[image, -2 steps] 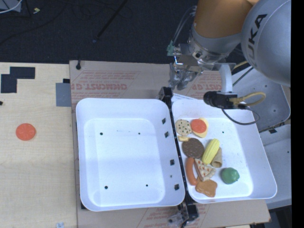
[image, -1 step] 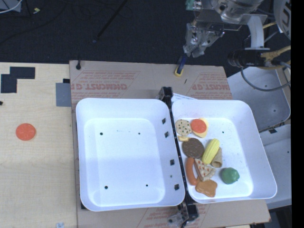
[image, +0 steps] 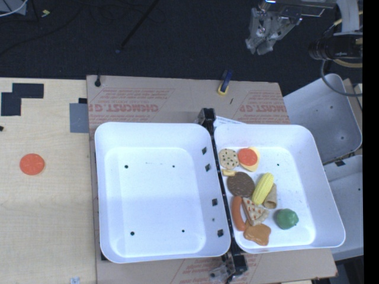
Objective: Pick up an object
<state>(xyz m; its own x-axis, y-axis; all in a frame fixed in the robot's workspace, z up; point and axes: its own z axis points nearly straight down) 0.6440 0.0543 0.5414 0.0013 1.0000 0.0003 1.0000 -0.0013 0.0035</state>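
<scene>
1. Pincer (image: pixel 260 45) hangs high at the top of the camera view, over the dark area behind the desk, well apart from both bins. Nothing is between its fingers; how far they are open I cannot tell.
2. Right bin (image: pixel 320 176) holds all the toy food, gathered in its left half, near the divider.
3. At the top of the group lie a cookie (image: pixel 228 158) and a red-topped round piece (image: pixel 249 157), touching each other.
4. Below them is a dark brown patty (image: pixel 240 184), and just beside it a yellow corn cob (image: pixel 263 187), tilted.
5. Lower are a sausage (image: pixel 237 212), a pizza slice (image: pixel 254 210) and an orange-brown piece (image: pixel 257 234).
6. A green ball-like piece (image: pixel 286 219) lies slightly apart on the right.
7. Left bin (image: pixel 106 158) stands beside the right one.
</scene>
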